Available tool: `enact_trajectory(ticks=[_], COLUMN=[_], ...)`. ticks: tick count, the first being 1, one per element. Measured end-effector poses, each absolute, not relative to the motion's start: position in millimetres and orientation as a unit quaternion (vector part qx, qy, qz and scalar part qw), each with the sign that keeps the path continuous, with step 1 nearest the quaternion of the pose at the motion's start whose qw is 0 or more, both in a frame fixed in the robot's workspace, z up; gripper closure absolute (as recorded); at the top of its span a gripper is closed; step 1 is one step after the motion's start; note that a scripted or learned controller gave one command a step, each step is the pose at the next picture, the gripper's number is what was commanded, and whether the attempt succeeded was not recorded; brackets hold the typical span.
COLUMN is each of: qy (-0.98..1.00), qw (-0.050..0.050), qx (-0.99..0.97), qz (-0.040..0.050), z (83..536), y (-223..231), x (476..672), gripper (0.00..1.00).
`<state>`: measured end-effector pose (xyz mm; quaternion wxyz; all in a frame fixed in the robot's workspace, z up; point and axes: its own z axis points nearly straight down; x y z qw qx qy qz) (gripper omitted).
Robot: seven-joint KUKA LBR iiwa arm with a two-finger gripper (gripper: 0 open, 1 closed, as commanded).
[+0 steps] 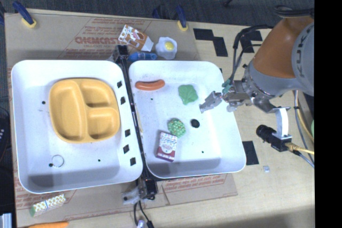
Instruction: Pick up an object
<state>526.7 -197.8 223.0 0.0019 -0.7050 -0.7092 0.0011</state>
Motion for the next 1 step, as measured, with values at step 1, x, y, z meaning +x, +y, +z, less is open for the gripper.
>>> enact_trajectory(ticks=[1], qy=[-0.726], qw=[0.002], qx=[-0.688], qz=[0.0011], z=[101.9], y=[-148.3], x=[519.4], gripper=[0.00])
